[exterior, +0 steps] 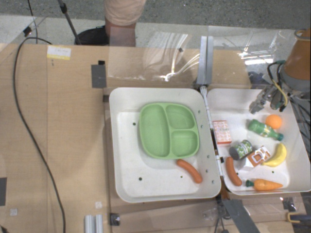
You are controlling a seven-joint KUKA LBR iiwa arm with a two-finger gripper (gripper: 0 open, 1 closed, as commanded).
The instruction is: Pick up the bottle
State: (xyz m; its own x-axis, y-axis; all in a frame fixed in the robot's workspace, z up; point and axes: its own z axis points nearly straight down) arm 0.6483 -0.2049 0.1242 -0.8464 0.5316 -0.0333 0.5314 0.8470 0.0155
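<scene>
The bottle (263,129) is green with a pale cap end and lies on its side in the right bin (228,103), its right end close to an orange (274,121). My gripper (267,104) hangs over the back right part of that bin, a little above and behind the bottle and apart from it. Its fingers are spread open with nothing between them. The grey arm with its orange band enters from the upper right.
The right bin also holds a dark can (241,149), a small carton (259,156), a banana (276,156), a carrot (265,184), a sausage (233,171) and a red-and-white packet (221,131). In the left bin lie a green divided plate (169,130) and another sausage (189,171).
</scene>
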